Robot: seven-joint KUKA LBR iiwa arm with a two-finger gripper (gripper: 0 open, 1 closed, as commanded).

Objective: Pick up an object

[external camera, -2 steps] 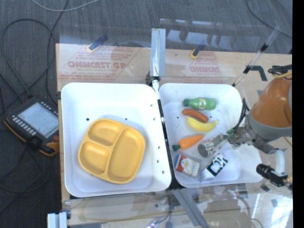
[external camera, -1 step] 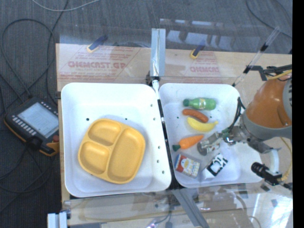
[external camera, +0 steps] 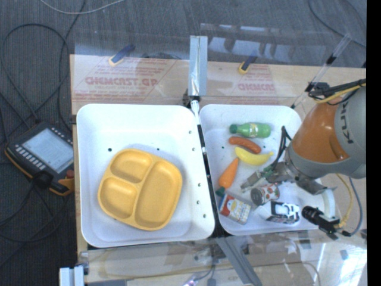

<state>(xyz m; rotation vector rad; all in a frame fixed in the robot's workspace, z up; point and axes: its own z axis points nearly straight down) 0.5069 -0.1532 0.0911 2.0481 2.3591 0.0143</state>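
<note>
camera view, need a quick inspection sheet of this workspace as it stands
surface: two white bins; left bin, right bin.
job's things: in right bin, green bottle, hot dog, banana, carrot, small can, carton, toy car.
clutter: yellow divided tray in left bin.
grippers: end effector low over right bin near can.
cables: black cables on floor.
surroundings: teach pendant left of bench.
</note>
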